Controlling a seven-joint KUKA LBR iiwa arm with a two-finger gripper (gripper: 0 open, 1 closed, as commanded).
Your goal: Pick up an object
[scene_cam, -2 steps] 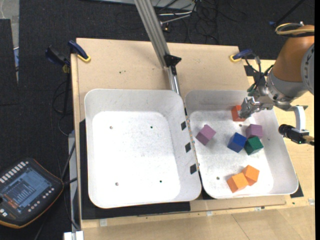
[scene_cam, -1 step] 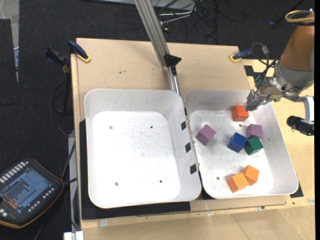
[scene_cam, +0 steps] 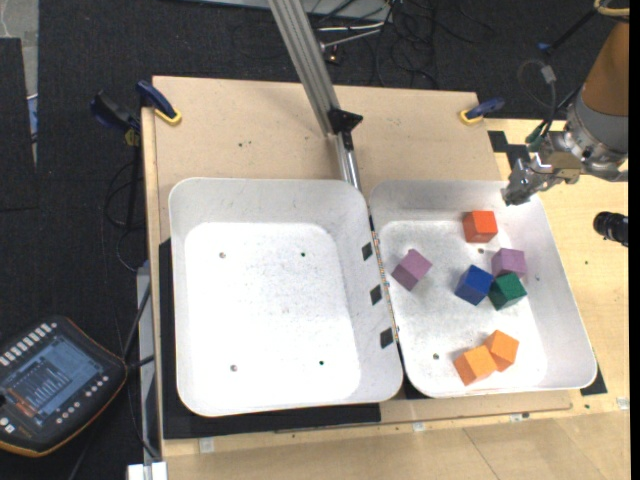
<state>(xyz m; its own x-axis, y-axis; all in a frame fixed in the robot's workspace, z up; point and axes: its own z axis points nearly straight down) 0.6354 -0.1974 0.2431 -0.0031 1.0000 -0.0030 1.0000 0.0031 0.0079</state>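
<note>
Now the gripper is hanging above the right bin, near the orange block (I cannot tell whether it is open).

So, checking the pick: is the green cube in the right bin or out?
In: the green cube lies on the right bin floor.

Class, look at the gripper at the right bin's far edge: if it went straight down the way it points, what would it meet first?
Probably the right bin itself, at its far rim or the bare floor just inside. The gripper hangs beyond the orange cube, so it likely misses it, though depth is hard to judge.
</note>
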